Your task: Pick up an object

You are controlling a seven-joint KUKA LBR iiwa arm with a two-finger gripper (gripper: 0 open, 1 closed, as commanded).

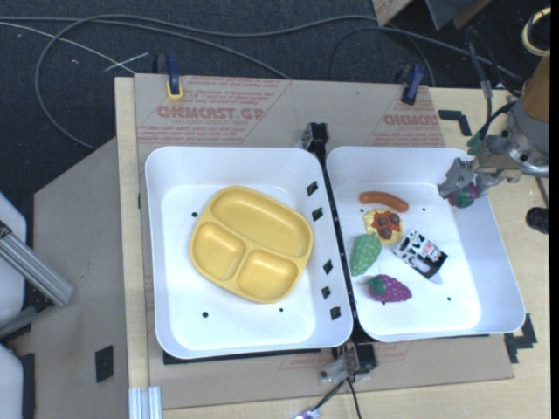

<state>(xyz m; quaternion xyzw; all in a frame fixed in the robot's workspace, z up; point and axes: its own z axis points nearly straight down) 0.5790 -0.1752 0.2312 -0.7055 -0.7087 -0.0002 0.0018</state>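
The left bin (166, 260) holds a yellow divided plate (251, 243). The right bin (489, 269) holds a black-and-white packet (420, 253), a green leafy toy (365, 253), purple grapes (389, 288), a small pizza slice (386, 224) and a hot dog (383, 201). At that bin's upper right rim, the gripper (463, 186) has its fingers clenched on a small green-and-purple object (464, 195).

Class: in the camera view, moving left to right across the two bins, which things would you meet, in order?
Yellow divided plate → green leafy toy → black-and-white packet → the hand, with a small green and purple thing at its tip.
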